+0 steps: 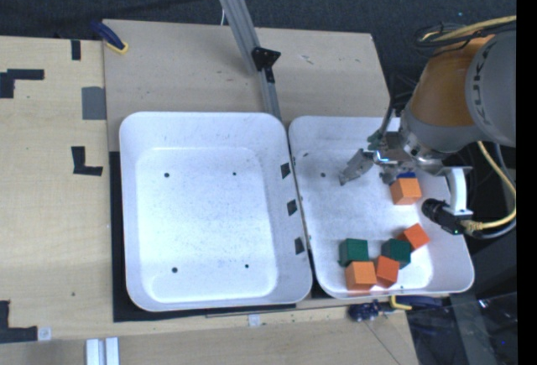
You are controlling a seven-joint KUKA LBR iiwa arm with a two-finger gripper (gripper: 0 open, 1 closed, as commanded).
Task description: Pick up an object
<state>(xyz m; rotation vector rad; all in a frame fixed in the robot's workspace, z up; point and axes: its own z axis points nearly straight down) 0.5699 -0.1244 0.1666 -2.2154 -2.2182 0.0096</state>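
an orange block sits alone in the right bin - just beside the gripper. its fingers look spread apart, holding nothing. more blocks crowd the near corner, so the lone one looks easiest to grab.

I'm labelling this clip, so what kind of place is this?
Probably a robotics lab's grasping test bench: a grey and orange arm reaches over two shallow white bins, the right one holding orange and green blocks, on a plywood bench marked with black tape.
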